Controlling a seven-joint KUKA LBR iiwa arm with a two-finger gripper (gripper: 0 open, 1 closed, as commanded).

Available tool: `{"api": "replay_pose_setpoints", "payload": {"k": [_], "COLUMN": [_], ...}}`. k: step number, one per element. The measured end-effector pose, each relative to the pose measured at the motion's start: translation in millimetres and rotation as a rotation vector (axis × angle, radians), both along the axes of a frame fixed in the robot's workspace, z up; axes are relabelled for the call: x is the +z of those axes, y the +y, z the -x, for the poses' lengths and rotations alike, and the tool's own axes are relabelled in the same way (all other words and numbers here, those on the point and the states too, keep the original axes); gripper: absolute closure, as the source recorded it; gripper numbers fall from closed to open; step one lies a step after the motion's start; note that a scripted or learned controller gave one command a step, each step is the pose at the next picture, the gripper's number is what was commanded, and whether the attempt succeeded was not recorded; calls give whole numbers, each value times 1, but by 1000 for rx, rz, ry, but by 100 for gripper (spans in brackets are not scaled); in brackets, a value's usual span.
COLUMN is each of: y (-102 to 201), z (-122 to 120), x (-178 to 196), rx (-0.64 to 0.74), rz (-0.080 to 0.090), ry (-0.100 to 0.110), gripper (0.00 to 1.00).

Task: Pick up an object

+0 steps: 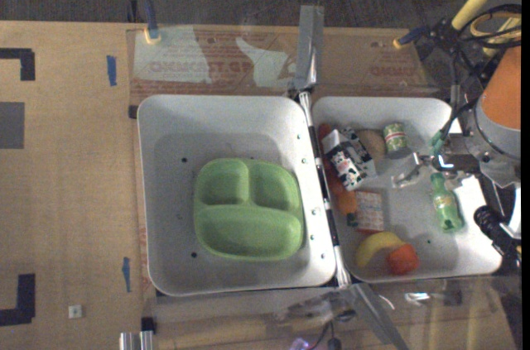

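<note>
The right bin (474, 259) holds several small items. A cow-patterned carton (349, 160) and a green-labelled can (395, 138) lie toward the back. An orange carrot-like piece (344, 196) and a small printed packet (370, 210) sit mid-bin. A banana (375, 246) and a red round fruit (402, 259) rest near the front. A green bottle (445, 206) lies at the right. My gripper (408, 175) hangs low over the bin's middle, between the can and the bottle, just left of the bottle's cap. I see no item in it.
The left bin (166, 115) holds a green divided plate (247, 209). A metal divider (308, 50) runs between the bins at the back. My arm's orange band (505, 98) and cables overhang the right bin's right rim. Brown bench surface extends to the left.
</note>
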State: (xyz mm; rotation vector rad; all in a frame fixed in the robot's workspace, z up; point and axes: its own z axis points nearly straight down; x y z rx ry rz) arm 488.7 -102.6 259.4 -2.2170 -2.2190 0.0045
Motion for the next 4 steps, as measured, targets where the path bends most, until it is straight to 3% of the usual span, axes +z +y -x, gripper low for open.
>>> {"api": "replay_pose_setpoints", "payload": {"k": [1, 2, 3, 4], "y": [-39, -63, -64, -56], "z": [-4, -81, -82, -117], "x": [-106, -173, -164, -99], "rx": [-1, -49, -51, -456], "rz": [0, 1, 2, 4], "ry": [-1, -9, -13, -3], "gripper": [0, 0, 100, 100]}}
